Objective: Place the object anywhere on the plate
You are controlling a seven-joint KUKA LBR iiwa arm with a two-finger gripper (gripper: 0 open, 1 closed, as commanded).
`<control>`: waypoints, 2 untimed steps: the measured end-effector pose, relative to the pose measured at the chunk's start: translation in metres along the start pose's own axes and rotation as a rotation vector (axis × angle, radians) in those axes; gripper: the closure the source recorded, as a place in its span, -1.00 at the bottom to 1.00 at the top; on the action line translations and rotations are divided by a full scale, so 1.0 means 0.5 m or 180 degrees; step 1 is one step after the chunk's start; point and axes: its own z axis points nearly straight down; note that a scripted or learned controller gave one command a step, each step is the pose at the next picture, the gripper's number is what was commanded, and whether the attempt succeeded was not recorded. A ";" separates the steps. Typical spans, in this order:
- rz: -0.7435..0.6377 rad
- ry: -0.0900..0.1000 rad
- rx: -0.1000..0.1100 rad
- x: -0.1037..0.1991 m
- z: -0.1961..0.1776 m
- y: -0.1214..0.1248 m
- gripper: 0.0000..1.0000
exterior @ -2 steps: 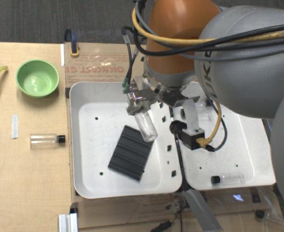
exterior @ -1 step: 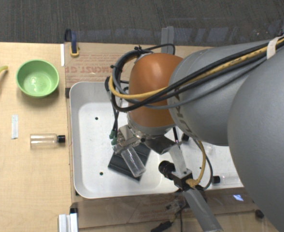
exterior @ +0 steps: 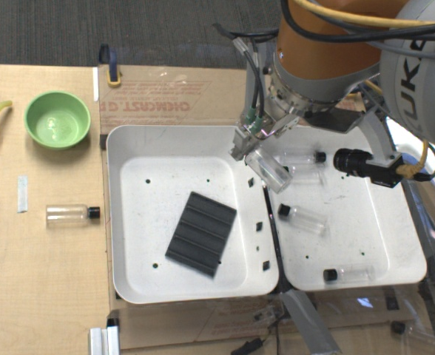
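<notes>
Ribbed dark slab [exterior: 201, 234], clear vials [exterior: 303, 220].

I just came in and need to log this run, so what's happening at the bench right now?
The grey and orange arm reaches in over the two white bins. Its tool hangs near the divider between them, with a clear vial right at its tip; whether it grips it is unclear. More clear vials lie in the right bin. The dark ridged plate lies in the left bin, nothing on it yet.
</notes>
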 end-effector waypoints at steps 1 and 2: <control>0.0603 0.0004 0.0012 0.097 0.256 -0.057 1.00; 0.0235 0.0006 0.0013 0.166 0.530 -0.012 1.00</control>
